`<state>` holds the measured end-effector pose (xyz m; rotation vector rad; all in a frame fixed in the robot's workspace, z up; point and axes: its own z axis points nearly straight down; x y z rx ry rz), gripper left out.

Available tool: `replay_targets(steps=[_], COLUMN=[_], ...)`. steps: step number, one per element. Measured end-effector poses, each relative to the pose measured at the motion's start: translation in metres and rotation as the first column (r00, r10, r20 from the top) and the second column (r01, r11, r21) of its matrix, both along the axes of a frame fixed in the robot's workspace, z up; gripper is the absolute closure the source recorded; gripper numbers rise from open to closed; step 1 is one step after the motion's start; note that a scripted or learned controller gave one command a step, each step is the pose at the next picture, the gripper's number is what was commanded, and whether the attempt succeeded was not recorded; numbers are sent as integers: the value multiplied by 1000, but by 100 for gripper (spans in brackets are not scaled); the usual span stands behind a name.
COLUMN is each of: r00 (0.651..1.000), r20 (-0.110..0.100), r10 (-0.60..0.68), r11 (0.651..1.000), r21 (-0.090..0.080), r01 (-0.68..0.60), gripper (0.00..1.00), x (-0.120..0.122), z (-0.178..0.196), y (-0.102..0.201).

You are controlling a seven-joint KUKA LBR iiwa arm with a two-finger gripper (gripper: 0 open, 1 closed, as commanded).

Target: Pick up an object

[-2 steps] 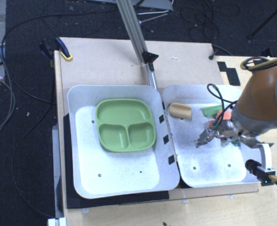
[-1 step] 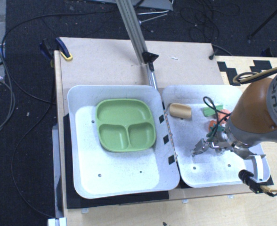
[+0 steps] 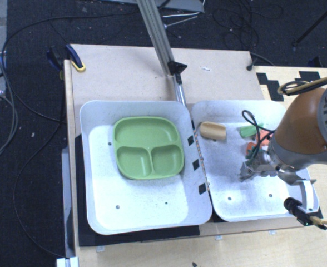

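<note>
Counter bins: gripper low in right bin, finger state can't tell; tan cylinder at 11 o'clock, likely missed grab

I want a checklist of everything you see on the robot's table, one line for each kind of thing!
Surface: tan wooden bench bearing two shallow white bins, left bin and right bin.
Job's things: tan cylinder block, green flat piece and an orange-red piece in the right bin.
Clutter: green three-compartment plate in the left bin.
Grippers: two-finger gripper low over the right bin's floor; finger state unclear.
Cables: black cables on the dark floor.
Surroundings: metal pole.
</note>
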<state>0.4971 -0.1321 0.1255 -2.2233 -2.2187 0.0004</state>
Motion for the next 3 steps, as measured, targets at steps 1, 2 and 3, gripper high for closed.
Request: replay_targets(steps=[1,2,3], r00=[1000,1000,1000], r20=[5,5,2], r10=[3,4,10], r11=[1000,1000,1000], r21=[-1,-2,1], r01=[-3,-4,-10], gripper=[100,100,100], x=[-9,-7,19], z=[53,88,81], y=[1,1,52])
